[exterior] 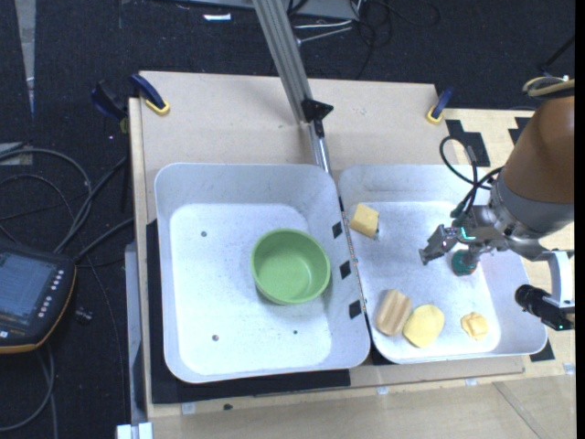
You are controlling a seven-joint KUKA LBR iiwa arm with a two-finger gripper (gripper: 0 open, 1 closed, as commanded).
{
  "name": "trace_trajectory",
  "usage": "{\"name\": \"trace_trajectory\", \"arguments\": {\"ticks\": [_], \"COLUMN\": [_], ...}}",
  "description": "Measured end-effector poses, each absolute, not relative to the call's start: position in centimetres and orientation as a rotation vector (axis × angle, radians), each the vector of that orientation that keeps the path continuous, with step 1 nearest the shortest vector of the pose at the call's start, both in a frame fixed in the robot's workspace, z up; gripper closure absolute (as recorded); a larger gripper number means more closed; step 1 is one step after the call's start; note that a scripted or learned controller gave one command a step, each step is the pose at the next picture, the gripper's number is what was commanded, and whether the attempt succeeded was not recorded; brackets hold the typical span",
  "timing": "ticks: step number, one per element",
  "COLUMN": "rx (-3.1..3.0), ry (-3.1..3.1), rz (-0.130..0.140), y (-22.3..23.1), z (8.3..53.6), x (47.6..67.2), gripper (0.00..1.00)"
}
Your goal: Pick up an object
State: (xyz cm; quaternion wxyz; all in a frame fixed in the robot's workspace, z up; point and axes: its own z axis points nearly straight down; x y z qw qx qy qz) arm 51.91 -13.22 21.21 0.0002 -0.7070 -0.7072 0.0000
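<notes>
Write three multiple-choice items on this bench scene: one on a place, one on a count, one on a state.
1. Where is the green bowl?
A. in the left bin
B. in the right bin
C. on the bare bench

2. How many yellowish pieces lie in the right bin?
A. two
B. four
C. six

3. How does the bowl stand?
A. upside down
B. on its side
C. upright, mouth up

Key: 1 A, it sits mid-floor of the left bin. 2 B, one cube near the divider and three along the near edge. 3 C, its hollow inside faces the camera.

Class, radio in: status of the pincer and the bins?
Pincer over right bin, grip unclear. Teal thing beneath it. Yellow pieces nearby. Green bowl left.
</notes>
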Motion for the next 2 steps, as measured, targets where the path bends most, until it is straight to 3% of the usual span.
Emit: {"name": "trace_trajectory", "arguments": {"ticks": [1, 2], "rx": [-2.221, -2.217], "ry": [-2.222, -2.219], "rz": [0.0, 0.005], "y": [-13.2, -12.7], "z": [21.2, 15.0], "x": [51.9, 52.0], "gripper": [0.0, 0.0]}}
